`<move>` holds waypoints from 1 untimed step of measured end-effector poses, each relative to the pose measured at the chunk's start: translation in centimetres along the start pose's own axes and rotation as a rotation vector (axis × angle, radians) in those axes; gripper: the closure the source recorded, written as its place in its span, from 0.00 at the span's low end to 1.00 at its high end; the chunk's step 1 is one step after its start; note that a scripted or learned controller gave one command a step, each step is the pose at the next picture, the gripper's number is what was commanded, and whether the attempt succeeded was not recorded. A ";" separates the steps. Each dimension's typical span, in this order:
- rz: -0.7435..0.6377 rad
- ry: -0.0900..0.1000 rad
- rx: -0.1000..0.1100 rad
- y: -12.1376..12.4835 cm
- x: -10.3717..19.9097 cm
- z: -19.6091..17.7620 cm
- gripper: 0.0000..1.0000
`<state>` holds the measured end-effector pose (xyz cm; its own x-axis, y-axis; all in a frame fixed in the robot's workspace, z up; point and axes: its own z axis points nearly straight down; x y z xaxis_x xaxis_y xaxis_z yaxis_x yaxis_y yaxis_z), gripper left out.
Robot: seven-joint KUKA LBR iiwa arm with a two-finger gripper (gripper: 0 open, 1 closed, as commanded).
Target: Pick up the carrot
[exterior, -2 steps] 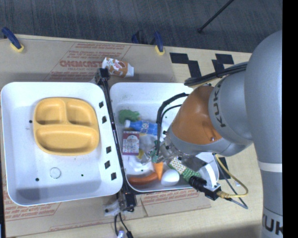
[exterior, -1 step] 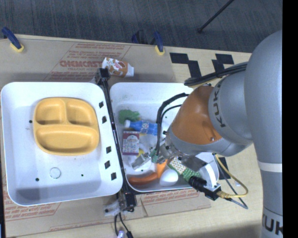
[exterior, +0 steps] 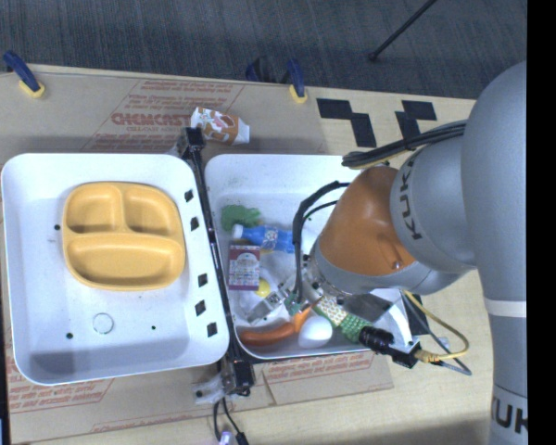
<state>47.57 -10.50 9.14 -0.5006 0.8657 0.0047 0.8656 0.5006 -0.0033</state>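
While the arm [exterior: 398,230] hangs over the right bin [exterior: 259,170], gripper [exterior: 296,309] just above the carrot [exterior: 273,332], grip impossible to tell, yellow tray [exterior: 120,235] well left of carrot.

The grey arm [exterior: 473,202] reaches in from the right, orange-banded wrist bent down, tool [exterior: 292,306] lowered.
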 end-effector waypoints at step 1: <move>0.000 0.000 0.000 0.0 0.0 0.0 0.00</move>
<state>47.57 -10.50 9.14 -0.5004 0.8658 0.0046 0.8658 0.5004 -0.0032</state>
